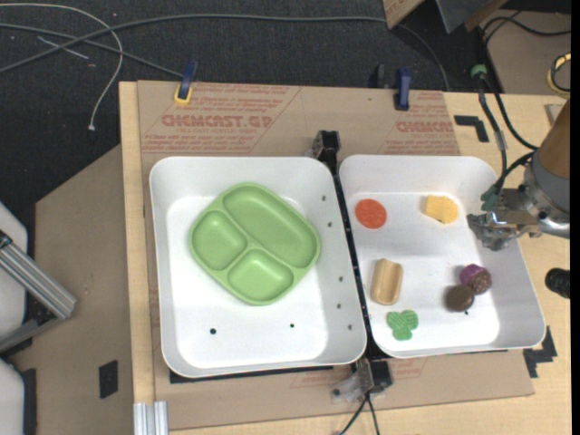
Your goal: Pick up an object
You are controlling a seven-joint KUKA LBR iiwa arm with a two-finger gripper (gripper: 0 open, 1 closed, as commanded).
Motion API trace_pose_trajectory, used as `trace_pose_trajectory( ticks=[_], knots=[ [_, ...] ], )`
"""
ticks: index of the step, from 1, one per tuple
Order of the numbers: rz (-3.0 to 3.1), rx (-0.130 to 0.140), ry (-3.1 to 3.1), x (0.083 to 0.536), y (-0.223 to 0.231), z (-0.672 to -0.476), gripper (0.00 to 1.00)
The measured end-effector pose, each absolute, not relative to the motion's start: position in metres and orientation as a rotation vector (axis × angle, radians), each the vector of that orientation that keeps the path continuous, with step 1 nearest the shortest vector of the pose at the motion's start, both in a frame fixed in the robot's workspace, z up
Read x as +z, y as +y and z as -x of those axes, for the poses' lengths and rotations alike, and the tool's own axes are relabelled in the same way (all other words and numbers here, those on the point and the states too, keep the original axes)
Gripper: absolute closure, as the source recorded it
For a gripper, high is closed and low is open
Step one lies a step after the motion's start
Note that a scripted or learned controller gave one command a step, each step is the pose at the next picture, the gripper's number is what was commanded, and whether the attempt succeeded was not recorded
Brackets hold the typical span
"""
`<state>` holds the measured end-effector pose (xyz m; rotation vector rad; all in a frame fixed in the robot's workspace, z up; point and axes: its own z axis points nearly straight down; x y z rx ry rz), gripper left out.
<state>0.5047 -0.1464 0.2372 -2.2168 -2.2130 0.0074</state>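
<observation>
Worktop [272,116]: brown board, printed red lettering, two blue clamps at far edge [187,82] [402,89].

Left bin [181,333]: shallow, white. Holds one green divided plate [255,242], three compartments, lying flat toward the middle, slightly far of centre.

Right bin [426,175]: shallow, white, touching the left bin along a black centre join. Contents, all apart from one another:
- orange-red round piece [370,213], far left.
- yellow chunk [441,208], far, right of the orange-red piece.
- tan cylinder-shaped block [387,281], near left, lying lengthwise.
- green leafy toy piece [402,323], near edge, just near of the tan block.
- dark brown round piece [459,298], near right.
- purple piece [475,278], touching or just beside the brown one, on its far right.

Gripper [495,227]: metallic, over the right rim of the right bin, far of the purple piece, right of the yellow chunk. Nothing seen between fingers; degree of opening cannot be told.

Grey arm [553,184]: entering from right.
</observation>
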Motion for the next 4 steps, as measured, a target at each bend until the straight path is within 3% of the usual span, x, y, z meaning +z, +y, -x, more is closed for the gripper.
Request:
trace_pose_trajectory(
  ticks=[1, 4],
  knots=[
    [2.219, 0.0, -2.221, 0.241, -0.146, -0.507, 0.0],
    [2.218, 0.002, -2.217, 0.083, -0.153, -0.509, 0.0]
  ],
)
